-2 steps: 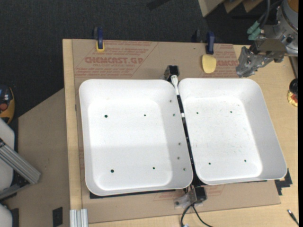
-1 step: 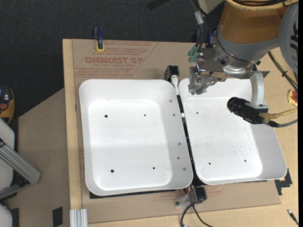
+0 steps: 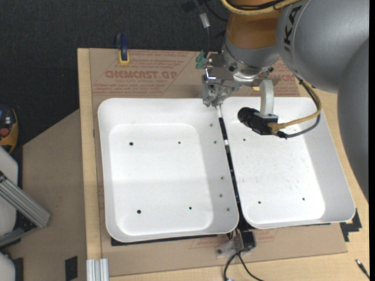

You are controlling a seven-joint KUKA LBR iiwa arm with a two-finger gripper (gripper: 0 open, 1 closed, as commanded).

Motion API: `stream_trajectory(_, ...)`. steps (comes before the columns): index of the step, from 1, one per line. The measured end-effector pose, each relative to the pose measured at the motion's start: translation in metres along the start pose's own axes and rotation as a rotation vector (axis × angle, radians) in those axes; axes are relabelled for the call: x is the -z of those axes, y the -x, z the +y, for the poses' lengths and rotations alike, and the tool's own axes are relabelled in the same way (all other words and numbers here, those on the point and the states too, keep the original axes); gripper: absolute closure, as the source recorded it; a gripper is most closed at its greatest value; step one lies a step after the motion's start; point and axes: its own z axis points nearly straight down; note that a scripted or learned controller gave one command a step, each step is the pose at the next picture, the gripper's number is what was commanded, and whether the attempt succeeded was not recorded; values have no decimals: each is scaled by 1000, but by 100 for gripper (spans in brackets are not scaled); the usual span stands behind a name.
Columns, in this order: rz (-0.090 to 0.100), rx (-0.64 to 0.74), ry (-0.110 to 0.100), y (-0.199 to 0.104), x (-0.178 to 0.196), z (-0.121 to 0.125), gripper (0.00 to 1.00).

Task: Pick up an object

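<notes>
Camera view: hand standing low at the far end of the seam between the two bins

Camera view. The arm is reaching in from the right, its orange band sitting directly above the wrist. The hand is pointing down at the far end of the worktop, over the line where the left bin and the right bin are meeting. It is hanging at about the level of the bins' far rims. How far the hand is open cannot be told from this angle, and nothing is showing in its grasp.

A black fitting is hanging from a white bracket beside the wrist, over the far part of the right bin. A yellow and black cable is looping from it back towards the arm. It reads as part of the arm's own equipment; whether it is touching the bin floor cannot be told.

Where the object for the task is lying cannot be told from this view. The floors of both bins are showing white, with small dark dots on them.

A blue and yellow clamp is gripping the far edge of the brown board under the bins. A small black connector is lying at the near edge, just below the seam.
</notes>
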Motion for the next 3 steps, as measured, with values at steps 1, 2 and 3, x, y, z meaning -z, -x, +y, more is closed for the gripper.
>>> stream_trajectory(1, 3, 6, 1, -98, -58, 12, 100)
stream_trajectory(2, 2, -5, 17, -64, 15, -5, 100)
stream_trajectory(3, -5, -14, 19, 46, 70, 11, 100)
